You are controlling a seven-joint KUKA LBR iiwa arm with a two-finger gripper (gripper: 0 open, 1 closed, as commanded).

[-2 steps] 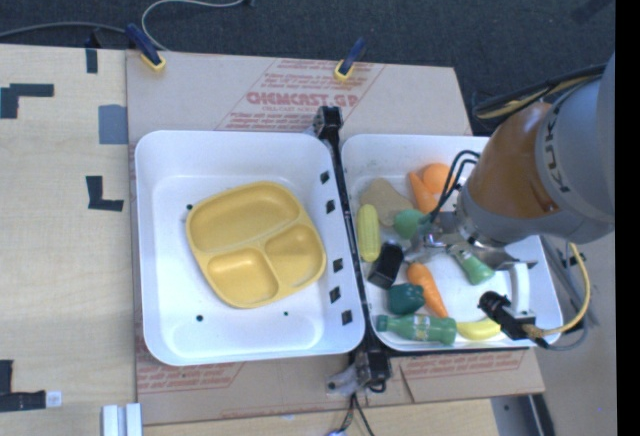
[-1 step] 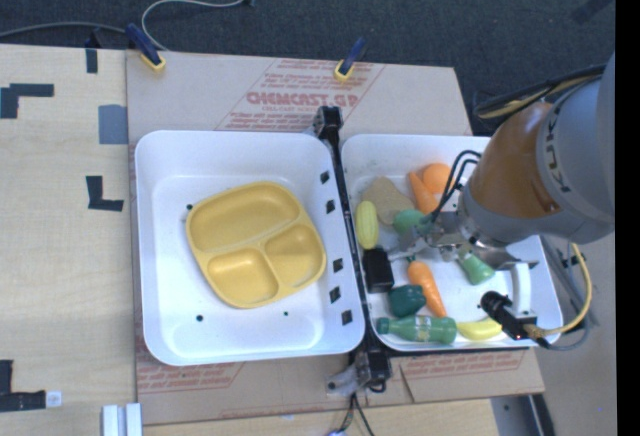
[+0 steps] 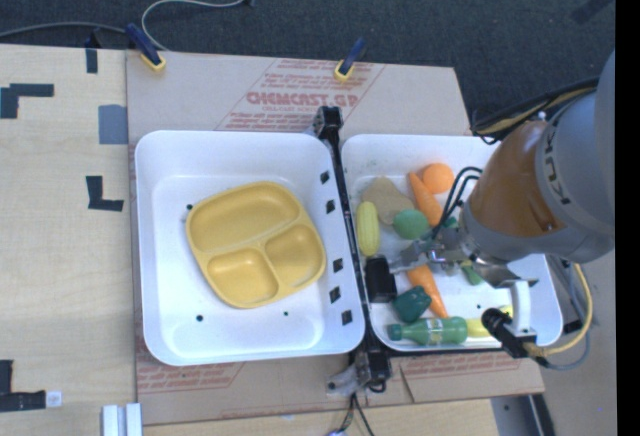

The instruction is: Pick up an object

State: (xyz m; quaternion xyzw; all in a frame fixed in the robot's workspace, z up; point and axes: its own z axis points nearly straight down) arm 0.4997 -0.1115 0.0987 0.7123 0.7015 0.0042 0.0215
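entry: gripper [image 3: 428, 252], low in right bin [image 3: 548, 299], amid crowded toy food; you cannot tell its finger spread. nearest: orange carrot [image 3: 427, 288], green piece [image 3: 410, 223]. risk: neighbours block closure, grasp slips.

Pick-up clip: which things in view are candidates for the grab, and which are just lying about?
In play, right bin, around the gripper:
carrot
green bottle
yellow corn
orange ball
green pepper

Lying about:
yellow tray, left bin
two clamps on the cardboard's far edge
cable
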